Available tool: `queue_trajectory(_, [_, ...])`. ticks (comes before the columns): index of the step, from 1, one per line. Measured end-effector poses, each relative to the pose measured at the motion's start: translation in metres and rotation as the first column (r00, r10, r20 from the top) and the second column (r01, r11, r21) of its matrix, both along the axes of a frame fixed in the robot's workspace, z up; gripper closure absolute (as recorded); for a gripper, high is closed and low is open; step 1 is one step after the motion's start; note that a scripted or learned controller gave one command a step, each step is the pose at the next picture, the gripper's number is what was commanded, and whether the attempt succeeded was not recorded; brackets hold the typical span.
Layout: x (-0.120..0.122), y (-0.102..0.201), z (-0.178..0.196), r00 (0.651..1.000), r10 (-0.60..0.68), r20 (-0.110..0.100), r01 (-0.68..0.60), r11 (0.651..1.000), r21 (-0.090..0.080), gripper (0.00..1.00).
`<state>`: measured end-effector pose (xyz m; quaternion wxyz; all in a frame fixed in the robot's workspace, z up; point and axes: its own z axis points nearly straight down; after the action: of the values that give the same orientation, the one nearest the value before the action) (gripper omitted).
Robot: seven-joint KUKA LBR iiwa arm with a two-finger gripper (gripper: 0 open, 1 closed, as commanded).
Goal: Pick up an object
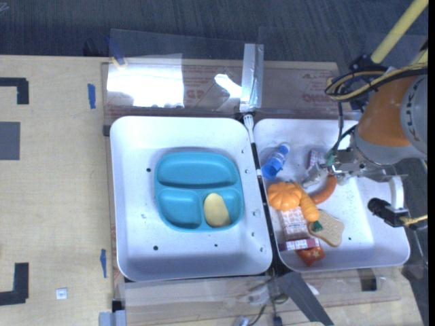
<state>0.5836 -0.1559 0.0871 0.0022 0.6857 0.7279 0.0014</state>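
Note:
The right bin (384, 246) holds a heap of toy food: a blue bottle (274, 160), an orange pumpkin (284, 195), a carrot (310, 210), a curved orange sausage (326, 189), a slice of toast (330, 229), a striped packet (294, 228) and a small red piece (311, 254). The gripper (322, 172) reaches in from the right and hangs low over the upper end of the sausage, just right of the pumpkin. Its tips blend into the clutter.
In the left bin (129, 182) sits a blue divided tray (197, 189) with a yellow lemon-like piece (216, 209) in its lower right compartment. The grey and orange arm (387, 124) covers the right bin's far right corner. A clear plastic sheet (177, 80) lies behind the bins.

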Motion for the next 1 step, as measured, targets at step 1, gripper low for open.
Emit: queue_trajectory(1, [0.0022, -0.0005, 0.0127, 1.0, -0.001, 0.007, 0.001, 1.0, -0.001, 1.0])
